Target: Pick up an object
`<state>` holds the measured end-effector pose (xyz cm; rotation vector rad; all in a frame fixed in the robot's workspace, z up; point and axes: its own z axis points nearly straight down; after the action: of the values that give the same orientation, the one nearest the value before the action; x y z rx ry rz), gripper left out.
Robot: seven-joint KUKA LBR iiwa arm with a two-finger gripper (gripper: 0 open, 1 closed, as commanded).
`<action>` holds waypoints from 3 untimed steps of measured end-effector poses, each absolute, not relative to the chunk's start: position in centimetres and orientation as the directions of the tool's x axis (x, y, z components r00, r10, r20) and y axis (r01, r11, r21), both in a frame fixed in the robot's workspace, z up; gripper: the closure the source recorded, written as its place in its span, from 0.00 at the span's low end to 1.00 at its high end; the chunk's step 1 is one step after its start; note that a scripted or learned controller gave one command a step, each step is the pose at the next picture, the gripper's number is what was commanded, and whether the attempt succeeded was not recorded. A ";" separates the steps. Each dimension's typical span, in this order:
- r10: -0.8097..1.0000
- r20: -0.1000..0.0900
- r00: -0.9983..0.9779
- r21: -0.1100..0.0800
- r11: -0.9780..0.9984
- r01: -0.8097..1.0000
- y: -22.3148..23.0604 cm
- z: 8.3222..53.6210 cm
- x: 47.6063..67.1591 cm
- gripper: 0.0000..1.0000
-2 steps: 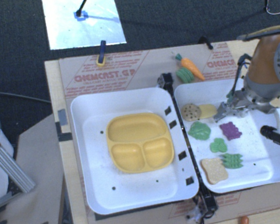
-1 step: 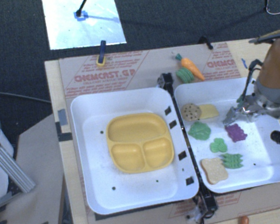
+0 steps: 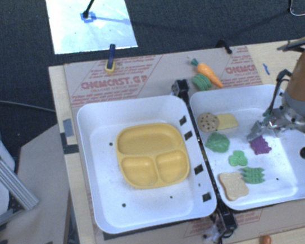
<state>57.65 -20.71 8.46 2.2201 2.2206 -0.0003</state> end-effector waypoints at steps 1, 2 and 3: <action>1.000 -0.001 -0.002 0.006 0.002 1.000 -20.7 9.7 57.9 1.00; 1.000 -0.001 -0.002 0.006 0.002 1.000 -20.7 9.6 57.9 0.00; 1.000 -0.001 -0.005 0.005 0.005 1.000 -20.6 12.1 59.7 0.00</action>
<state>59.69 -20.63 12.11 2.2128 2.2237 0.0045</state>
